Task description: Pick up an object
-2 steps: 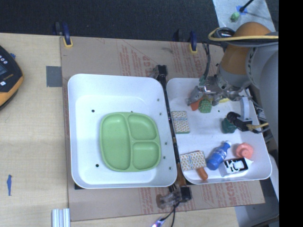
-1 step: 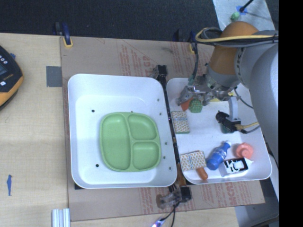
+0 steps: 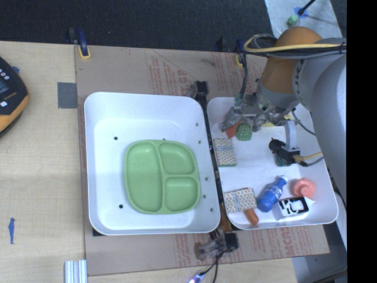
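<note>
Nearest, orange carrot (image 3: pixel 251 217) lies in right bin (image 3: pixel 321 217); jaws (image 3: pixel 242 122) over green object (image 3: pixel 244 132), state unclear.

Single fixed camera, mounted above the bench, looks down obliquely from moderate distance on both shallow white plastic bins (image 3: pixel 94 158).

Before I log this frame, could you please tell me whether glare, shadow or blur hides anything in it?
In the camera view, the left bin is bright and slightly washed out, though the green plate stays readable; the arm shades the right bin near the end effector; the small objects there look soft.
</note>
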